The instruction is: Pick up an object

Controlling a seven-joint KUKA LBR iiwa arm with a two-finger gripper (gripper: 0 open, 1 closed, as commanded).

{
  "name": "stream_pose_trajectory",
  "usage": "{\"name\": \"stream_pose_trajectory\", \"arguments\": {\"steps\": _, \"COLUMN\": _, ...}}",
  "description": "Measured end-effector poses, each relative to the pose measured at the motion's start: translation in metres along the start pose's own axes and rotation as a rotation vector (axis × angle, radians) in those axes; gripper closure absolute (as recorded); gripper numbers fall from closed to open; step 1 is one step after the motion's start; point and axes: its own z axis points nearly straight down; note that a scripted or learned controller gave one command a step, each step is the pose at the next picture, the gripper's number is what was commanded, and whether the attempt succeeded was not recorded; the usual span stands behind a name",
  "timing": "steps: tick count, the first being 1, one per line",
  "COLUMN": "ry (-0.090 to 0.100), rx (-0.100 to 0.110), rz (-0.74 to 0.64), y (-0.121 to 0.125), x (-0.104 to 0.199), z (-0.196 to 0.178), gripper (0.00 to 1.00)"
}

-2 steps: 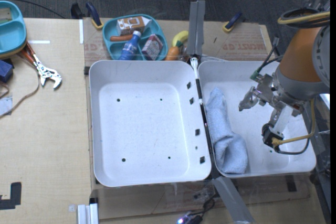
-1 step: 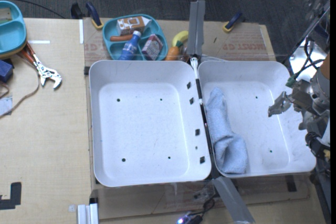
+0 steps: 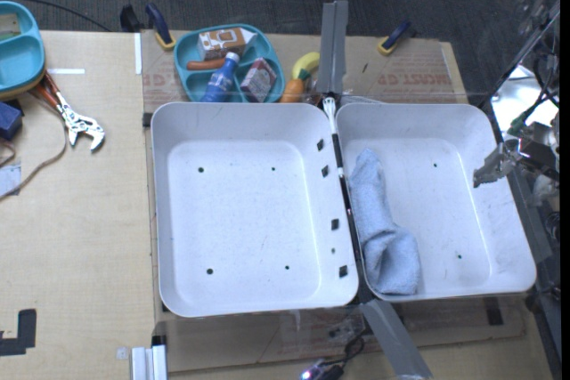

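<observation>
Lying along the left wall of the right bin [image 3: 472,200], the light blue cloth [image 3: 381,225] is the one thing here to pick, bunched into a long roll with its long axis running from the far end toward the near edge, fatter at the near end. Over at the bin's right rim sits the gripper [image 3: 488,172], so the cloth lies across the bin floor to its left and a touch nearer the camera; whether it is apart or together I cannot tell from here. Nothing stands between them, just bare white floor. My call: the tight spot is the wall and the divider [image 3: 338,191] hard against the cloth. Next door the left bin [image 3: 240,209], and beyond it the teal tray [image 3: 187,62] of small items, a banana [image 3: 305,64], a wrench [image 3: 80,125].
</observation>
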Motion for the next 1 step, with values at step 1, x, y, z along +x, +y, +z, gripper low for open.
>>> {"name": "stream_pose_trajectory", "arguments": {"steps": 1, "ry": 0.000, "rx": 0.003, "rz": 0.026, "y": -0.0458, "x": 0.0782, "z": 0.0824, "gripper": 0.00}}
